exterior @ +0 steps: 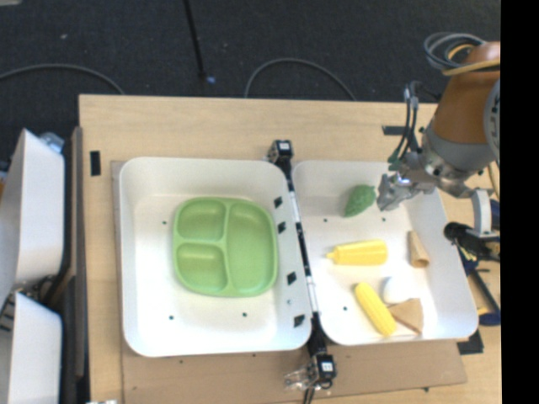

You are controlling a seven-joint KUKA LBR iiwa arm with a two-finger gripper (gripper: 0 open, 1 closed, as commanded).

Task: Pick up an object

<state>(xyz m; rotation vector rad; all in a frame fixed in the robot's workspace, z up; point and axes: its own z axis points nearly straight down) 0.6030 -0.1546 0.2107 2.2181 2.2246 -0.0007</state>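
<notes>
Pincer low in right bin, just beside green object; opening impossible to tell.

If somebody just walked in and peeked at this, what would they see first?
Probably the big light-green divided plate, alone in the left bin. Next, the grey and orange robot arm reaching in from the right, its tool right beside a small green toy near the top of the right bin. Two bright yellow toys, a yellow block and a corn cob, lie lower in that bin.
</notes>
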